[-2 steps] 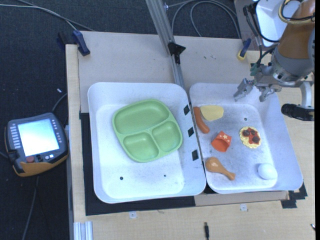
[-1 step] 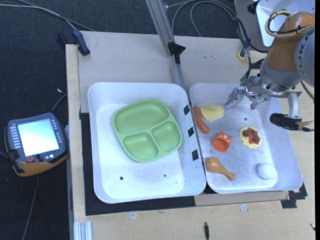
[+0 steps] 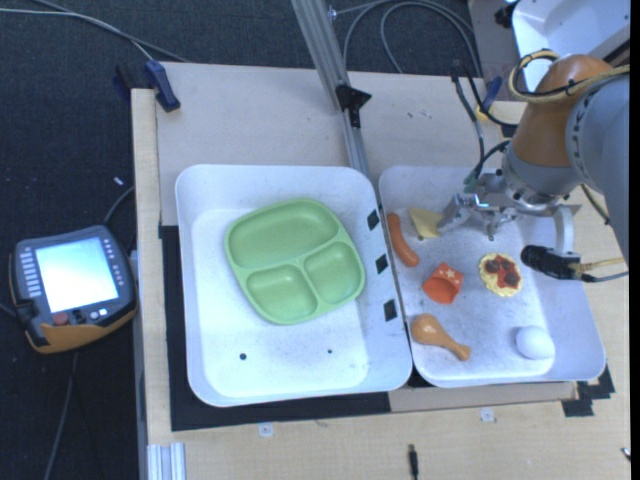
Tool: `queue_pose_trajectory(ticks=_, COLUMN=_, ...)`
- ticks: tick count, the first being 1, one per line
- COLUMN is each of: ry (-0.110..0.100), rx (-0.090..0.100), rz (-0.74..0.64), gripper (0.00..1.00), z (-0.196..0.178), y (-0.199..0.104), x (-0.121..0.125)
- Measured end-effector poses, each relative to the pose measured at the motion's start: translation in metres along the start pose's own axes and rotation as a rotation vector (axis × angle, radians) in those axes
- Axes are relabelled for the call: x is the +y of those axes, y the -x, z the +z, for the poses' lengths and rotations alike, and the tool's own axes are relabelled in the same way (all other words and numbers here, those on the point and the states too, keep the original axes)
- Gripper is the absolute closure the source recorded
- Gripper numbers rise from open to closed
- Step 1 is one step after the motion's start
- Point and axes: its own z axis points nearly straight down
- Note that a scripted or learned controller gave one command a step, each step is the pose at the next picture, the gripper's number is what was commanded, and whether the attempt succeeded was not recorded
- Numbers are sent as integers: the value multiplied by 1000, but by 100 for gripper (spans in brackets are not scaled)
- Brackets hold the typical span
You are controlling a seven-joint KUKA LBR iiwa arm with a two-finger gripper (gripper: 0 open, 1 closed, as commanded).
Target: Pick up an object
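Several toy foods lie in the right bin [image 3: 570, 353]: an orange sausage [image 3: 403, 240], a yellow cheese wedge [image 3: 424, 223], a red-orange piece [image 3: 442, 282], a small pizza [image 3: 500, 273], a drumstick [image 3: 438, 335] and a white egg [image 3: 534, 342]. My gripper [image 3: 468, 222] hangs over the far part of this bin, just right of the cheese wedge and above the pizza. Its fingers stand open with nothing between them. One fingertip is close to the cheese wedge; whether it touches I cannot tell.
The left bin [image 3: 210, 358] holds a green divided plate [image 3: 293, 260]. A slanted aluminium pole [image 3: 322, 43] runs down to the gap between the bins. A teach pendant [image 3: 70, 283] lies off the bench at left. Cables and a black connector [image 3: 550, 260] trail beside the wrist.
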Motion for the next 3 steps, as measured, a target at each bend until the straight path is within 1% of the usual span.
queue_pose_trajectory(ticks=1, ry=8, rx=-2, rz=-1, gripper=100, z=-16, y=0, x=2)
queue_pose_trajectory(ticks=2, ry=14, rx=-4, rz=0, gripper=100, z=-63, y=6, x=8)
queue_pose_trajectory(ticks=3, ry=14, rx=-3, rz=-1, gripper=100, z=-111, y=1, x=4)
